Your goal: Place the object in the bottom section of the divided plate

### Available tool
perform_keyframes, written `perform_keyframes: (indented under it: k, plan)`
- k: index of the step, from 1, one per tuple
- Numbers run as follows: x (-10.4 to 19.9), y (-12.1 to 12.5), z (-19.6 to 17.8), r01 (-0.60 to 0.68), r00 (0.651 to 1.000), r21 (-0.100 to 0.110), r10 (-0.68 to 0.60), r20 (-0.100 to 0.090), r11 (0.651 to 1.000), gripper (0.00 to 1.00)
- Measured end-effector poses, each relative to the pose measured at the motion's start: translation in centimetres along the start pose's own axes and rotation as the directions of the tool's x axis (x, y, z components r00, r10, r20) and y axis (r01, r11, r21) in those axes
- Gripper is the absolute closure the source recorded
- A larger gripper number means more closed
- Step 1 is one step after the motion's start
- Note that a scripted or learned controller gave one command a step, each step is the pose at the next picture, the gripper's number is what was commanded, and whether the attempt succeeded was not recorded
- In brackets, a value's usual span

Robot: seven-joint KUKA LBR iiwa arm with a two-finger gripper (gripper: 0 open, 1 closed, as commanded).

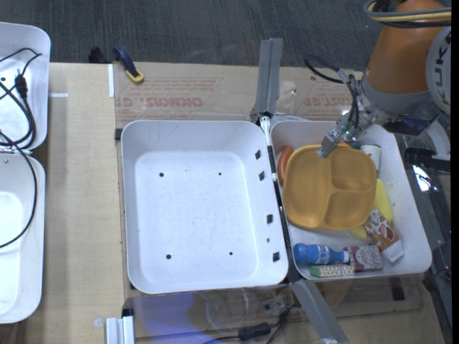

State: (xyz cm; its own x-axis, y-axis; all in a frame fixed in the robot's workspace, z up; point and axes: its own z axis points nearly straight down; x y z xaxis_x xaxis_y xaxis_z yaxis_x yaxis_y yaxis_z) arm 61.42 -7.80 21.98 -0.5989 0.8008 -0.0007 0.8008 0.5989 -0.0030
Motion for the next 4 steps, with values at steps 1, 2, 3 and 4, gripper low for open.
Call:
perform_keyframes:
  k: [1, 2, 3, 4]
  plan:
    - [0.0, 0.1, -0.2, 0.001, 1.0, -0.004, -0.001, 0.001, 1.0, 0.0]
    - [0.8, -4.9, 10.8, -0.422, 0.906, -0.003, 0.422, -0.001, 0.906, 0.0]
    - [2.4, -8.8, 9.9, -0.948, 0.319, -0.017, 0.948, -0.009, 0.319, 0.0]
    - [5.2, -10.5, 10.9, -0.997, -0.049, -0.051, 0.998, -0.046, -0.052, 0.0]
